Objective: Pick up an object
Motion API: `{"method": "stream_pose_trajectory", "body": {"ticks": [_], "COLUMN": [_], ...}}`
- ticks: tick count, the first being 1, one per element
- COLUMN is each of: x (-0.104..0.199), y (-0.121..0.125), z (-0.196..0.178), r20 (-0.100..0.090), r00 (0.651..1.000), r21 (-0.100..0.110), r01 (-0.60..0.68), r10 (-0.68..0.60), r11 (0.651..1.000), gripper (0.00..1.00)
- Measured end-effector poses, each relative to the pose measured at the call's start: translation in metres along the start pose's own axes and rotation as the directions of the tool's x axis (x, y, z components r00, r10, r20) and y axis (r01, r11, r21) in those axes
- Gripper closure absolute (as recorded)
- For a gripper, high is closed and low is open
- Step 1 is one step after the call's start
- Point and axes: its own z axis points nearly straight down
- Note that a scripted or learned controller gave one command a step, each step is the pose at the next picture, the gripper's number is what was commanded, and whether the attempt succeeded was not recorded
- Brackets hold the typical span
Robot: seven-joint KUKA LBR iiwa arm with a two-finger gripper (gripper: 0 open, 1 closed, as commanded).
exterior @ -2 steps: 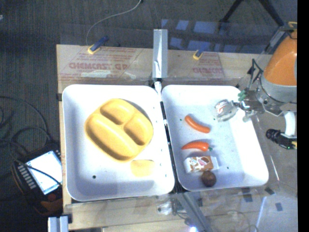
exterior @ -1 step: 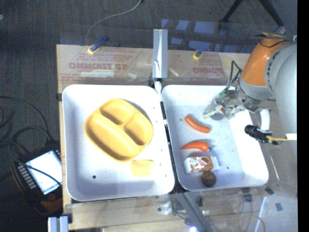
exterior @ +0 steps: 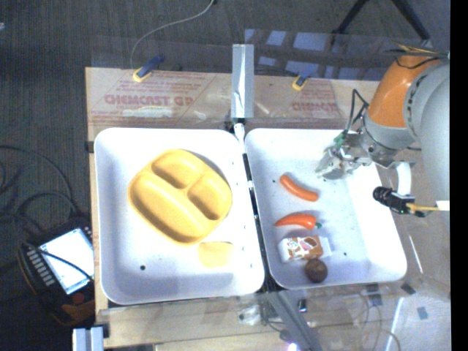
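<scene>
My gripper (exterior: 336, 161) hovers upper right of the right bin (exterior: 380, 269); can't tell its state. Nearest is the sausage (exterior: 299, 187): looks light, smooth, likely slippery, so I'd pinch across its middle.

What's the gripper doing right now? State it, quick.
Gripper: over the upper part of the right bin, above and to the right of the hot dog; nothing seen in its grasp, and whether it is open or closed cannot be told.

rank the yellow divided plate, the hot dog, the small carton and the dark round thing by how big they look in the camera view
1. yellow divided plate, by far the largest
2. hot dog and small carton: they look alike, so unranked
3. dark round thing, smallest
</scene>
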Motion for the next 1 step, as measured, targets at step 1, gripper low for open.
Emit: {"method": "stream_pose_trajectory", "body": {"ticks": [1], "x": [0.0515], "y": [-0.0128], "z": [-0.0867], "r20": [-0.008], "r00": [1.000], "r21": [-0.002], "r01": [-0.001], "r10": [0.001], "r11": [1.000], "gripper": [1.00]}}
